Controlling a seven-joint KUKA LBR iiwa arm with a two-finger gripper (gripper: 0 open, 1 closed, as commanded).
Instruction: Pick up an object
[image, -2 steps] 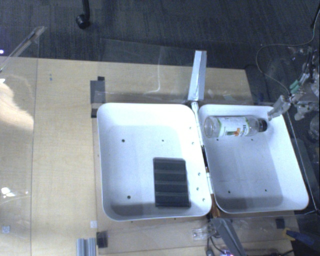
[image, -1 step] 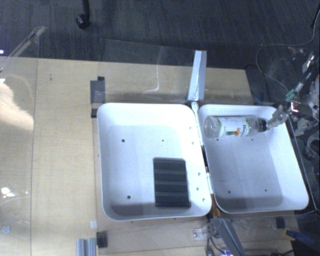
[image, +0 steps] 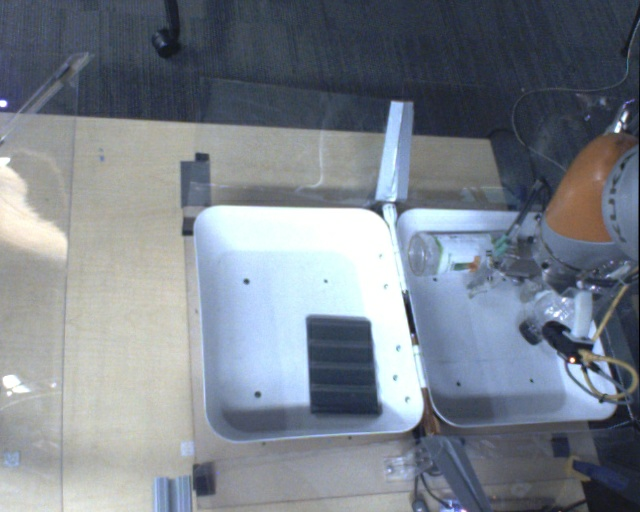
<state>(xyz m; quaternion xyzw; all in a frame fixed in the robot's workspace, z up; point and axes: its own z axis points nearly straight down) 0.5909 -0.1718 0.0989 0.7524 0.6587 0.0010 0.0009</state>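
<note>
Counter (image: 120, 300): pale wood, carrying two shallow white bins side by side, their inner rims touching.

Left bin (image: 230, 250): one item, a black ridged block (image: 343, 365). It is rectangular and lies flat on the bin floor, toward the near edge and right of centre. Its long side runs from far to near. It is clear of the bin walls and well apart from the arm.

Right bin (image: 480, 360): one item, a clear bottle (image: 438, 253). It lies on its side in the far left corner, close to the wall shared with the left bin. Its length runs left to right, with a pale label on the end nearer the arm.

Arm (image: 600, 250): enters from the right, with the orange band (image: 590, 190) above the far right part of the right bin. The gripper (image: 490, 268) sits low over the far half of that bin, just beside the labelled end of the bottle.

Jaws: the view does not resolve them, so it cannot be told whether they are spread or pressed together. Contact with the bottle cannot be confirmed. Nothing is seen lifted; both items rest on their bin floors.
</note>
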